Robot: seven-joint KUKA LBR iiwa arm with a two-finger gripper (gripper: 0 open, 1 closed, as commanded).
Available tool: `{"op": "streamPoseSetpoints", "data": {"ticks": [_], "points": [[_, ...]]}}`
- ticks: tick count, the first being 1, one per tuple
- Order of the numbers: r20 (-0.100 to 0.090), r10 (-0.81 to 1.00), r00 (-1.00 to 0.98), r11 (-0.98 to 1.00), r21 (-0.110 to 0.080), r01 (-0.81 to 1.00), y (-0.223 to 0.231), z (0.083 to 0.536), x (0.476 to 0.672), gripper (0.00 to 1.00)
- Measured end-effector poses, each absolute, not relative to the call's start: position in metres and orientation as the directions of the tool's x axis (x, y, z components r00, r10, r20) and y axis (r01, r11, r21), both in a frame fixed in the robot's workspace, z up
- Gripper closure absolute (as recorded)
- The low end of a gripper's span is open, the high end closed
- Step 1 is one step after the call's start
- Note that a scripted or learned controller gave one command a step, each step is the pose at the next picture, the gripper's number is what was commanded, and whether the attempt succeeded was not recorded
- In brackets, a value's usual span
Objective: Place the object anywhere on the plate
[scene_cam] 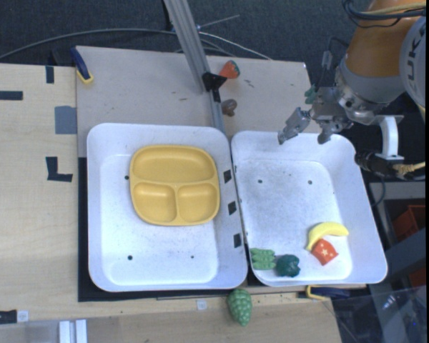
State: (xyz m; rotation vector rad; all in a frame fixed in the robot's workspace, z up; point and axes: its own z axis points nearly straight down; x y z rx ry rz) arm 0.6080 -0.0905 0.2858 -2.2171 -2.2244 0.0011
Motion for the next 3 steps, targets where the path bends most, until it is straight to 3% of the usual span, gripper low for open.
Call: {"op": "streamPoseSetpoints", "data": {"ticks": [1, 3], "points": [[0.000, 1.000, -0.003, 0.003, -0.001, 1.000, -0.091, 0.286, 0.608, 0.00], [-0.001, 1.000, -0.002, 0.002, -0.006, 1.000, -0.081, 0.187, 0.612, 0.00]]}}
